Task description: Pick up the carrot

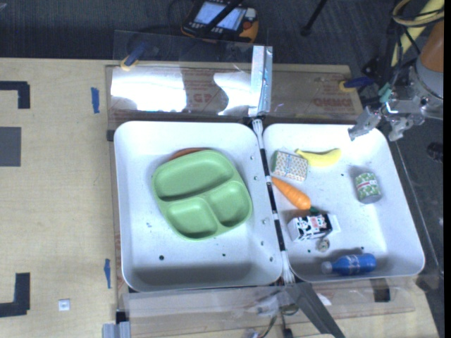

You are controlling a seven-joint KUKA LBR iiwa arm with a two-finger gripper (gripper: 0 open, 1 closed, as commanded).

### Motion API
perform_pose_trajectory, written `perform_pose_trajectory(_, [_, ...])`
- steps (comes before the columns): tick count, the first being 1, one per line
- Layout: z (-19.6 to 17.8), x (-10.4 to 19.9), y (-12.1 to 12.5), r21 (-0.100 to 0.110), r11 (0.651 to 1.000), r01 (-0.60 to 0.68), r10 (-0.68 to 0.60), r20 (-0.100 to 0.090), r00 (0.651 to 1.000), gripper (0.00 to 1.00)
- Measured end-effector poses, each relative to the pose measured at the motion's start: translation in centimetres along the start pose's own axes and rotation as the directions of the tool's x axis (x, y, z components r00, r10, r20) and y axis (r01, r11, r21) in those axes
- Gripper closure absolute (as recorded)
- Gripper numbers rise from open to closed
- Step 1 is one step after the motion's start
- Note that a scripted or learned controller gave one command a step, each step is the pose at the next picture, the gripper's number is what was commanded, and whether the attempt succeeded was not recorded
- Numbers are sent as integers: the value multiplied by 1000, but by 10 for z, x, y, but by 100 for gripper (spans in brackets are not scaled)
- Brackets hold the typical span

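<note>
The orange carrot (291, 193) lies in the right bin (402, 210), near its left wall and pointing down-right. It sits just below a patterned packet (289, 165) and above a black-and-white carton (311, 225). My gripper (378, 130) hangs over the right bin's far right corner, well up and to the right of the carrot. Its fingers look open, with nothing between them.
Also in the right bin are a banana (318, 158), a green can (367, 186), a blue bottle (350, 264) and a small round piece (323, 244). The left bin (134, 224) holds a green divided plate (202, 192) with something orange under its far edge.
</note>
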State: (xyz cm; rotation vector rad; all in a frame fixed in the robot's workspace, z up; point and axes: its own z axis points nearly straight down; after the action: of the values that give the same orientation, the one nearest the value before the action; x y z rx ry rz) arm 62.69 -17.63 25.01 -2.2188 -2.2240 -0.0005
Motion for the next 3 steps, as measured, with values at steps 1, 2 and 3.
perform_pose_trajectory(1, [-11, 1, 1, -3, 1000, 3, -3, 1, 1000, 100])
perform_pose_trajectory(2, [-11, 1, 1, -3, 1000, 3, -3, 1, 1000, 0])
perform_pose_trajectory(3, [-22, 2, 3, -7, 1000, 5, -5, 3, 1000, 100])
